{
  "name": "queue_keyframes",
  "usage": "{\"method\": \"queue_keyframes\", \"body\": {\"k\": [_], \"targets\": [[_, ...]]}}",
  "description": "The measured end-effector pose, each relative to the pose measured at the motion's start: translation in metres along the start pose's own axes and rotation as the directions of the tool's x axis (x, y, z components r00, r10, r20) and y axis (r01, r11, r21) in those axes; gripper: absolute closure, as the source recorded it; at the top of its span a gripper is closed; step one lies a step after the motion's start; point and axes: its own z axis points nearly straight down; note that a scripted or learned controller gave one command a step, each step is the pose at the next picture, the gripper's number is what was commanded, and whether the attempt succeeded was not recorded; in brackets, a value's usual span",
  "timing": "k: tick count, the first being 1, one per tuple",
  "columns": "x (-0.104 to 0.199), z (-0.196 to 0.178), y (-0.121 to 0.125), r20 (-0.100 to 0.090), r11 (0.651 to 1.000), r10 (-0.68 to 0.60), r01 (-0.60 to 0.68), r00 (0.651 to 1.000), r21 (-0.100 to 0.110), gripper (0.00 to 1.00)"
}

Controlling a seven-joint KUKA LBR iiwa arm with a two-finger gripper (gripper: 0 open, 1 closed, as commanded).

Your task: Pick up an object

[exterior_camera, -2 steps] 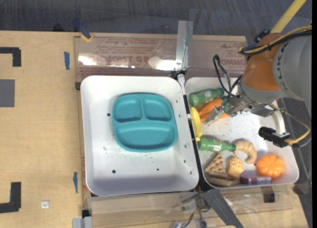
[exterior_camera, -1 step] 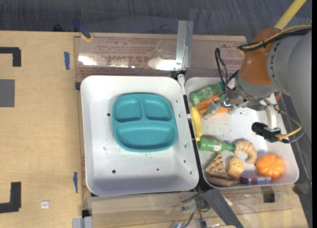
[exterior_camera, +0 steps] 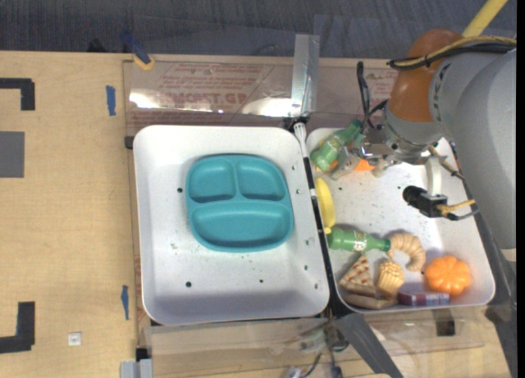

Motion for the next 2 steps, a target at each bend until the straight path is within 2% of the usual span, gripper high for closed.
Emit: {"method": "queue_keyframes", "body": {"k": [1,2], "targets": [[-0.001,-0.008,-0.001,0.003,1.000,-0.003,0.003,1.000,0.008,1.00],[-0.014,-0.002,-0.086,-0.001,0.980,-0.197,0.197,0.980,-0.005,1.00]]}}
